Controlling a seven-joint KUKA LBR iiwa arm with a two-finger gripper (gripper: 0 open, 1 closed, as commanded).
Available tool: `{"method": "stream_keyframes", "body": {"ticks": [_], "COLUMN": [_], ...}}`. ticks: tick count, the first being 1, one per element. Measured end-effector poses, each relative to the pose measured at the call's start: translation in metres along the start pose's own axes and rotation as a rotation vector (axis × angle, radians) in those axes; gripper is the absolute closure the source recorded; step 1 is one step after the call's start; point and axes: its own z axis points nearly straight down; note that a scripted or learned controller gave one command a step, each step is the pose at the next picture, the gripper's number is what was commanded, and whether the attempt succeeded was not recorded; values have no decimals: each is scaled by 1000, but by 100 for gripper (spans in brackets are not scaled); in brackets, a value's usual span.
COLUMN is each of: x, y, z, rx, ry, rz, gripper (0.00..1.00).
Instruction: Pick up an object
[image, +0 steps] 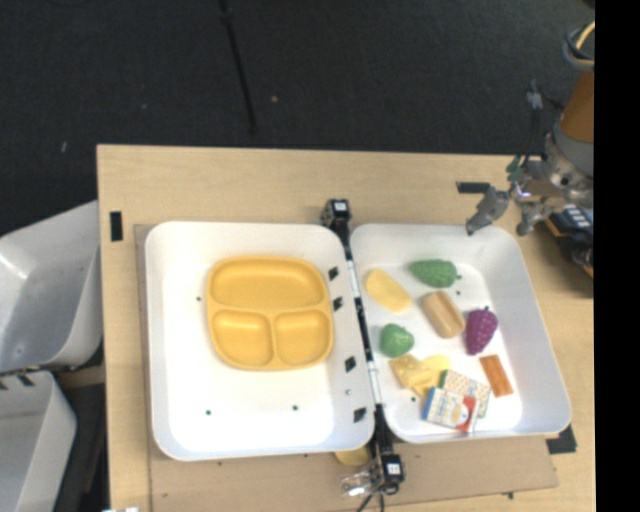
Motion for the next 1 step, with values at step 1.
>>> {"method": "stream_keyframes", "body": {"ticks": [1], "x": [-5], "y": [-69], "z": [117], "rx": [10], "ry": [3], "rz": [1], "gripper": [0]}}
